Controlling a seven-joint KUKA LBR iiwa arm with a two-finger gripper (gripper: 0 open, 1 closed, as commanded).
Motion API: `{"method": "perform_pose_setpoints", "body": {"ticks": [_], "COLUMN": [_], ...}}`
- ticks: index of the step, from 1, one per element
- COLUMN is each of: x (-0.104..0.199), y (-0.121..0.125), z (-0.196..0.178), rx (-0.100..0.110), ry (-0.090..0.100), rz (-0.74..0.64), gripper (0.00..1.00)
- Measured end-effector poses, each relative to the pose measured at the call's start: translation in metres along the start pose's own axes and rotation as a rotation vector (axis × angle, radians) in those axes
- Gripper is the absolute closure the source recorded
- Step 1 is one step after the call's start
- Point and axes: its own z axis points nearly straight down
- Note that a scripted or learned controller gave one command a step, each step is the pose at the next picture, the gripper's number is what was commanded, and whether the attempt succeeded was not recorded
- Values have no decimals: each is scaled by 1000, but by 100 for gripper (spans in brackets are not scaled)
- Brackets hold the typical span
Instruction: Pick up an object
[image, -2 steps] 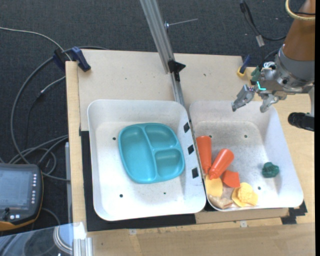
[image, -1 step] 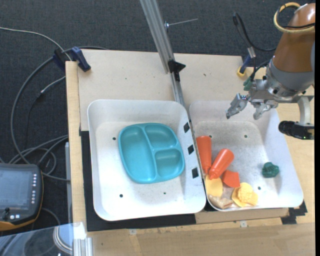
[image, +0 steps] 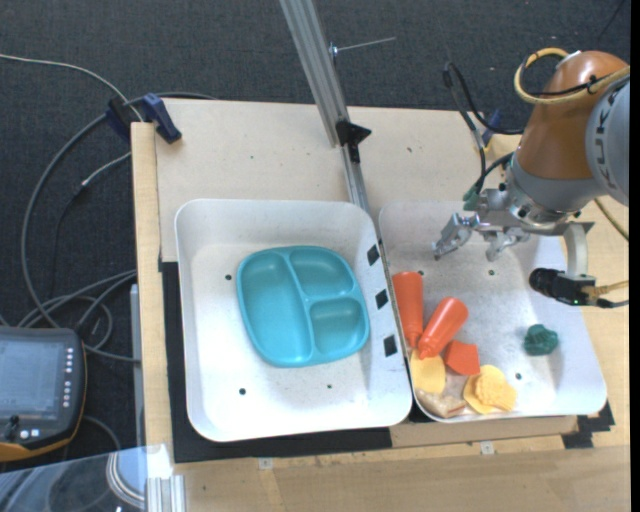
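The tray (image: 300, 305) looks like smooth teal plastic with a soft sheen. Both bins (image: 210, 400) are matt white, finely speckled. The bench (image: 250, 150) is pale wood. The rail (image: 318, 70) is brushed metal.

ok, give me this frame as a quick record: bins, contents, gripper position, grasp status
left bin: holds a teal divided plate, lying flat
right bin: toys bunched at its near-left corner, two orange cylinders, an orange-red block, yellow pieces
apart from pile: small dark green object, near the right wall
gripper: over the far part of the right bin, fingers spread
grasp status: nothing between the fingers, no object picked yet
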Motion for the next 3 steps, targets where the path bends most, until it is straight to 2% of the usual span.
{"method": "perform_pose_setpoints", "body": {"ticks": [1,2,3], "x": [1,1,0], "y": [-9,-7,3], "z": [47,33,-17], "rx": [1,-8,-13], "ry": [0,0,-3], "rz": [0,0,-1], "gripper": [0,100,100]}}
